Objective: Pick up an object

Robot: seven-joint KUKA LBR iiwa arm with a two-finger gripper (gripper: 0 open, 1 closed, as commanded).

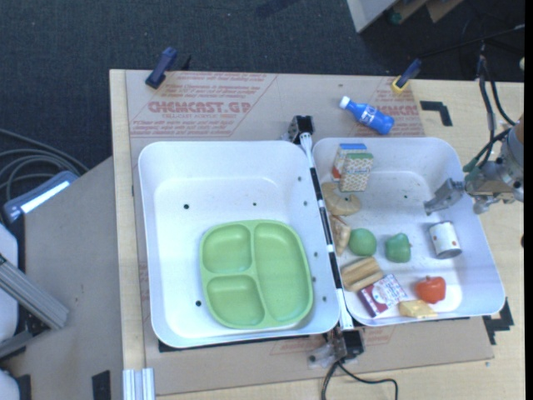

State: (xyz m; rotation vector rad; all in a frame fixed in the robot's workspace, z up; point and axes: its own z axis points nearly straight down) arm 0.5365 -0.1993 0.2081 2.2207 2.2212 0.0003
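my gripper point(450, 197) sits at the right rim of the right bin point(491, 261), with one grey finger poking left over the bin floor. the fingers look empty, nothing sits between them. whether they stand parted or closed i cannot tell from this slant, since i can only make out one of them.

the nearest candidate is the small silver can point(445, 239), lying on its side just below and beside the gripper, apart from it. i judge that the easiest pick: it has bare floor around it. to do it well i'd come down over its middle with the fingers across its round sides, not its ends, as it may roll.

further off lie the green pepper point(398, 247), the green ball point(361, 242), the tomato point(430, 288) and the carton point(353, 167) upright at the back. the left bin point(166, 190) bears a green divided tray point(255, 274).
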